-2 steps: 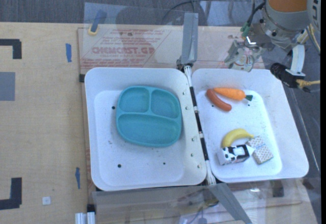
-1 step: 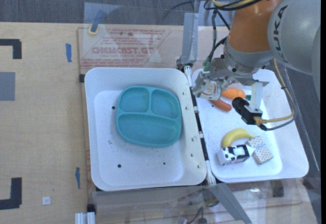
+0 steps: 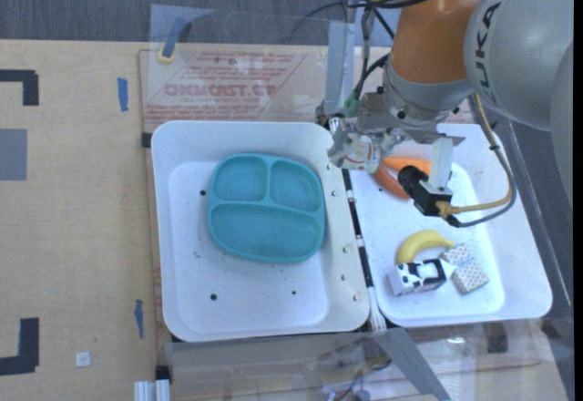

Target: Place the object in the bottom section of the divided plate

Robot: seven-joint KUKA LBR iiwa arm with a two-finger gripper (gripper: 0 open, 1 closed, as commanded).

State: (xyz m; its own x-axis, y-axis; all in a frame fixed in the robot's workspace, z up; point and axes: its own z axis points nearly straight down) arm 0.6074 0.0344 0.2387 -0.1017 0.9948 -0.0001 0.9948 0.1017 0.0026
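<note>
1. Where the arm (image 3: 510,35) reaches in from the right, we see its end effector (image 3: 364,151) low over the wall shared by the two bins, at the top left corner of the right bin (image 3: 524,290).
2. We cannot tell whether it is wide, narrow or holding anything; wrist and cables cover it.
3. An orange carrot (image 3: 393,173) lies just beside the end effector, partly under the wrist hardware, in the right bin.
4. Lower in that bin we see a banana (image 3: 421,246), a black-and-white toy (image 3: 419,277) just below it, and a patterned block (image 3: 466,270) to their right.
5. The teal plate (image 3: 268,208) sits in the left bin (image 3: 182,281), well apart from those objects.
6. Both bins rest on the tabletop (image 3: 73,208).
</note>
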